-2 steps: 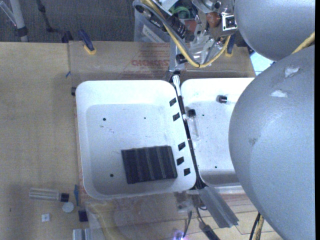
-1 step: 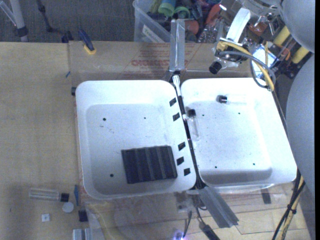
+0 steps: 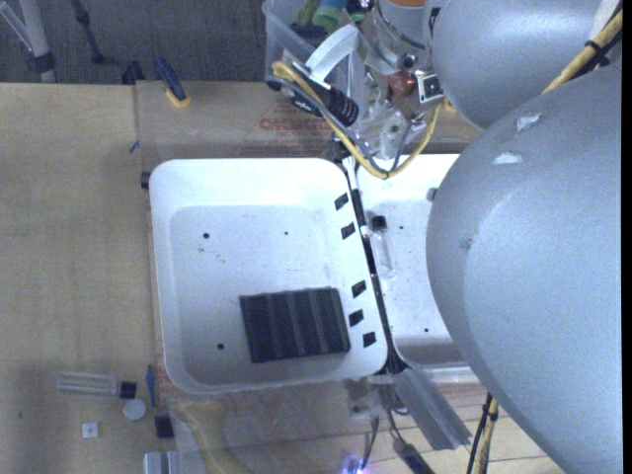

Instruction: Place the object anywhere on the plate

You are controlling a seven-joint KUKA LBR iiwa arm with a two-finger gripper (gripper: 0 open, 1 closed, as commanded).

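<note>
A black ribbed plate (image 3: 294, 325) lies flat in the left bin (image 3: 188, 205), near its front wall. In the right bin (image 3: 415, 215), close to the divider, lies a small pale, see-through object with a dark end (image 3: 379, 245). My gripper (image 3: 373, 144) hangs above the back end of the divider between the two bins, under the wrist with its cables and spring. It is well behind the plate and a little behind the small object. The bulk of the arm covers most of the right bin.
A row of black tabs (image 3: 355, 289) runs along the divider. A clear tub of coloured items (image 3: 308, 13) stands behind the bins. A blue clamp (image 3: 174, 84) sits on the bench at the back left. Small loose parts (image 3: 99, 386) lie at the front left.
</note>
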